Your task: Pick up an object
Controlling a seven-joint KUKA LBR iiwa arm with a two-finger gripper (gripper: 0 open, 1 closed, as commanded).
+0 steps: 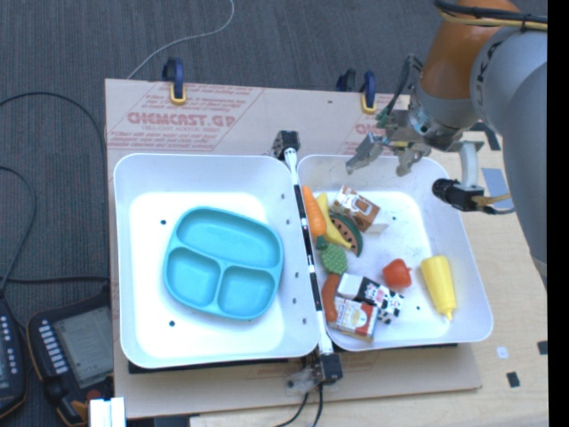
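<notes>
Bench with two white bins. Left bin holds blue tray. Right bin holds toy food clutter. Gripper above right bin's far rim, jaws spread, holding nothing. Nearest pick: small carton, just below-left of jaws, long axis slanting. Yellow bottle farther, near edge.

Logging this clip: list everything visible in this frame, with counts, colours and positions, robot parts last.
bins: 2, white, side by side on the bench
divided plate: 1, light blue, left bin
carrot: 1, orange, right bin's left edge
tomato: 1, red, right bin's middle
yellow bottle: 1, yellow, right bin's right side
small cartons: several, mixed colours, right bin
clamps: 2, blue and yellow, board's far edge
gripper: 1, grey, open, above right bin's far rim
</notes>
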